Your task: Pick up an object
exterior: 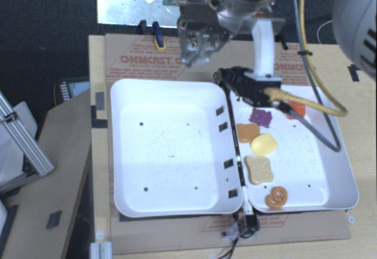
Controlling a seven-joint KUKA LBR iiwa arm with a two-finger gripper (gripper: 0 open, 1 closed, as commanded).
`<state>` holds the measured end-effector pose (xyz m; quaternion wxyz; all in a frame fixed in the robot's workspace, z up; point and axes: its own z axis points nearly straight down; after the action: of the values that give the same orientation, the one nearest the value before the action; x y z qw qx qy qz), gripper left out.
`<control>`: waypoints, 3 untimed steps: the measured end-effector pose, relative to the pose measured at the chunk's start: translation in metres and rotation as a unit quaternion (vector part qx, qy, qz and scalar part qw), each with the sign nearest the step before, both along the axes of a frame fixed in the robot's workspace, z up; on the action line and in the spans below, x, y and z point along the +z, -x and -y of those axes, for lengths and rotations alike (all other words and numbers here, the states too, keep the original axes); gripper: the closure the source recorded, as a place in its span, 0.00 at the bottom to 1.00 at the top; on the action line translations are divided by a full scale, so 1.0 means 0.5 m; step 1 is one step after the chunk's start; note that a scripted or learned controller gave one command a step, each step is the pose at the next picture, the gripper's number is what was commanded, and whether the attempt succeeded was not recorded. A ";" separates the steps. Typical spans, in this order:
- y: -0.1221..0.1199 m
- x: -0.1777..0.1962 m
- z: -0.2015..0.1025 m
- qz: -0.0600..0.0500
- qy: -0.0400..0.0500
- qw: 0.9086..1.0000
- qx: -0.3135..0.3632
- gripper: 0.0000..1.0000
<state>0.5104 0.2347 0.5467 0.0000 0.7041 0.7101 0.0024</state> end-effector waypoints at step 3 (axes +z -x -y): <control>-0.020 -0.148 -0.004 -0.003 0.002 1.000 -0.001 1.00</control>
<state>0.5205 0.2366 0.4726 -0.0007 0.7046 0.7096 -0.0006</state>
